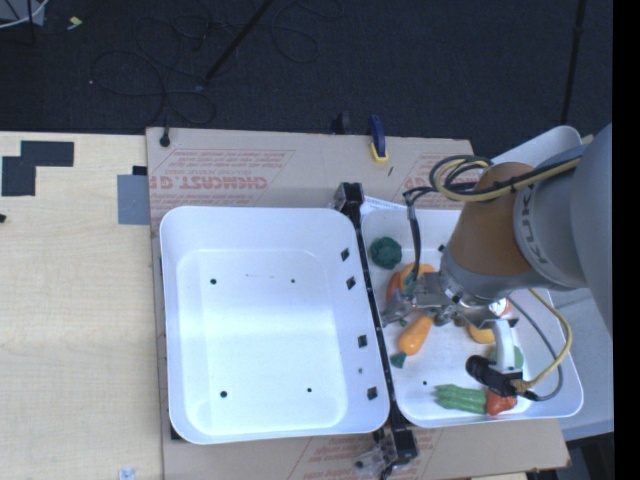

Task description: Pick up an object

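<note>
Arm over right bin, gripper (412,306) down among small objects.

We see the grey arm (545,223) with its orange band reaching in from the right, the gripper low in the right bin (565,393) close to the divider between the two bins. We can't tell how the gripper is set; it's too cluttered and blurry there. An orange carrot-like object (414,335) lies just below the gripper, touching or nearly so, we can't tell which. A dark green round object (385,252) sits above the gripper, near the bin's upper left corner. A green pepper-like object (460,398) with a red piece (500,404) beside it lies near the bin's lower edge. A yellow object (482,334) sits partly under the wrist. The left bin (175,268) sits just beside, both on the cardboard-covered table (250,173).
</note>
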Robot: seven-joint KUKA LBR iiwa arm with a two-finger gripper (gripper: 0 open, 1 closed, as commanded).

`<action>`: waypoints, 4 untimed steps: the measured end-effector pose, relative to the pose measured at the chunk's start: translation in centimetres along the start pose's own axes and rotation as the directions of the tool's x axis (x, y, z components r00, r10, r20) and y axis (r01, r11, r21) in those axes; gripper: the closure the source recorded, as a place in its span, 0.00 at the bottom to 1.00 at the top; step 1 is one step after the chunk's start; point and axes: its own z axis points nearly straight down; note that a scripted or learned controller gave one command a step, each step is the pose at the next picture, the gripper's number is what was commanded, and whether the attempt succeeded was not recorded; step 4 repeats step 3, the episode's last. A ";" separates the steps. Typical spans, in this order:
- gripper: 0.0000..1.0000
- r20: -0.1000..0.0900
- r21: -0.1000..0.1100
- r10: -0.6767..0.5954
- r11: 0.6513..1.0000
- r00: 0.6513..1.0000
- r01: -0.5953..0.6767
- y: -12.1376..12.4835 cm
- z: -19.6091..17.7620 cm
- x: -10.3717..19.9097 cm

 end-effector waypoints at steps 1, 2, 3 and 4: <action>0.00 0.000 -0.004 0.003 1.000 1.000 -0.003 -4.7 -0.1 -0.5; 1.00 0.001 -0.006 0.011 1.000 1.000 -0.011 -4.5 -1.2 -0.7; 1.00 -0.002 -0.012 -0.007 1.000 1.000 0.007 -8.1 -10.6 9.8; 1.00 -0.002 -0.012 -0.007 1.000 1.000 0.007 -8.1 -10.6 9.8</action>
